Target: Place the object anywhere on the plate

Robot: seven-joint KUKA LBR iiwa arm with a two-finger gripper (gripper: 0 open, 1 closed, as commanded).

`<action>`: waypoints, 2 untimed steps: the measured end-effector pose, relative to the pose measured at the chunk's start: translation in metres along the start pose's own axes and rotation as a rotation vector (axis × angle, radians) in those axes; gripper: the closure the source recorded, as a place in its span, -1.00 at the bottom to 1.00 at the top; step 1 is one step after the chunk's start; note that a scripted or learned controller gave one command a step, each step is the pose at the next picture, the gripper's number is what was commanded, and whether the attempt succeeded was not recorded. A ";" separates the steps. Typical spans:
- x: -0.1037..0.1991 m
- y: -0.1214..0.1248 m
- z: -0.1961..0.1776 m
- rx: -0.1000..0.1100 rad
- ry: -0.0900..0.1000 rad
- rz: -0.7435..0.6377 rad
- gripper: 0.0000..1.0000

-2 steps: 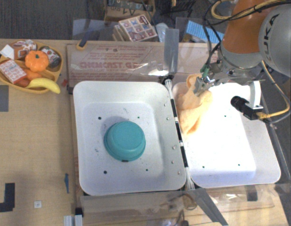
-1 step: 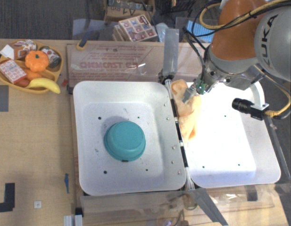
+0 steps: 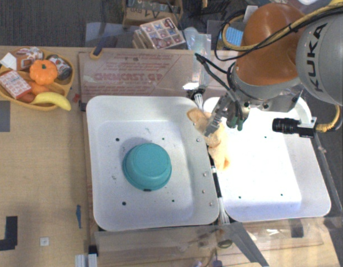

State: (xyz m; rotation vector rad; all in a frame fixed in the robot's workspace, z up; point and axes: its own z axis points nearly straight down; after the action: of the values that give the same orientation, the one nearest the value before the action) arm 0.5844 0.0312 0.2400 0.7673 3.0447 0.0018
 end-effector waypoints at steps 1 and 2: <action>0.045 0.036 0.004 -0.001 0.000 -0.398 1.00; 0.083 0.058 0.017 -0.001 0.000 -0.493 1.00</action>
State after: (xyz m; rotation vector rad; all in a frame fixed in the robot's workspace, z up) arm 0.5386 0.1216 0.2235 0.0006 3.1399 0.0025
